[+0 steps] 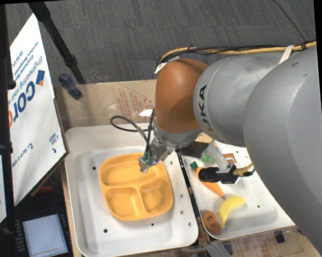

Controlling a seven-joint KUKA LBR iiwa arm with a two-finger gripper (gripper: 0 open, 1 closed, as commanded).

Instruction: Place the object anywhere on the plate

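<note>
Arm [242, 107] reached in from the right, bent down over the left bin [89, 236], gripper [147, 164] low above the plate's [135, 205] upper compartment near its right rim, fingers' spread and any hold impossible to tell; carrot [214, 188], banana [230, 208] lay in the right bin [262, 211].

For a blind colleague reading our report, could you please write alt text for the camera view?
A grey robot arm reaches from the right, its gripper low over the top edge of a yellow three-compartment plastic plate in the left white bin. The right white bin holds a toy carrot, a yellow banana and other small items.
</note>
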